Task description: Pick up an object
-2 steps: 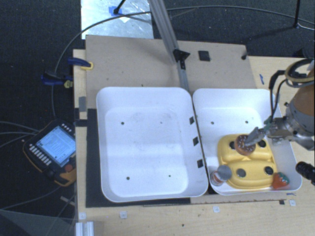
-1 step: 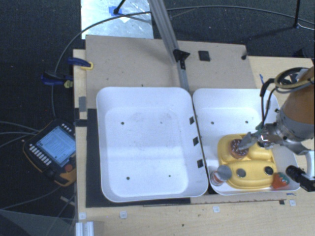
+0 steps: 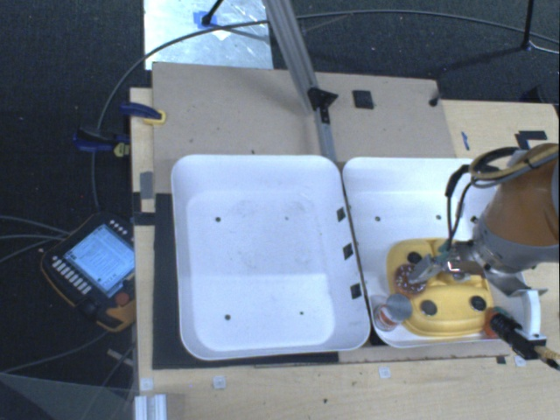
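One arm [image 3: 516,217] bent low over yellow toy [image 3: 442,309].

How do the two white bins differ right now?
The left bin shows bare white floor; the right bin holds a yellow object and a small grey item near its front edge. The claw reaches into the right bin, not the left. Both are shallow, white and side by side.
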`<state>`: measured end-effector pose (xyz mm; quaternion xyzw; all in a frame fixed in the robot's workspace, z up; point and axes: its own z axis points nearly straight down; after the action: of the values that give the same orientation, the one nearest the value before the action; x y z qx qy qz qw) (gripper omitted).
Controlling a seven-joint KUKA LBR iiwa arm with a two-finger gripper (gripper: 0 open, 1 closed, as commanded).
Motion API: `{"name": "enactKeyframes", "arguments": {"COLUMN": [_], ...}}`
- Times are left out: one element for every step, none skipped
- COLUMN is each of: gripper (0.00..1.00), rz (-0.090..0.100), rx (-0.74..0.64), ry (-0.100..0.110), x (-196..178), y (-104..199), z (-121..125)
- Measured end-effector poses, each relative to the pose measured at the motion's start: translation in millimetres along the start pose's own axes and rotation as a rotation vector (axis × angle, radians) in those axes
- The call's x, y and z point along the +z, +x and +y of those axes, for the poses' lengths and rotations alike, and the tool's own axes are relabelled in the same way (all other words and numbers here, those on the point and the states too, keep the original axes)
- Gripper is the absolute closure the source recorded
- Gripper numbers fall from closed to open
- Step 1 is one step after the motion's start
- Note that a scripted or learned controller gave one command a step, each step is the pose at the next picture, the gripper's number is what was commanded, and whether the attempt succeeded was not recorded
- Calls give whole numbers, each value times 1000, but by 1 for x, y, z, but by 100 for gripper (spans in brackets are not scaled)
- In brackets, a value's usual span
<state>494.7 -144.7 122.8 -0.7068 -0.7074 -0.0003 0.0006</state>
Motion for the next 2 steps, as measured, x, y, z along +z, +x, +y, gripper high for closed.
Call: {"name": "enactKeyframes", "arguments": {"gripper": [100,100], "rz": [2,-3], "rx": [-3,-2], "ry": [-7,-6], "x": [-15,-61], "y": [1,-6], "z": [3,1]}}
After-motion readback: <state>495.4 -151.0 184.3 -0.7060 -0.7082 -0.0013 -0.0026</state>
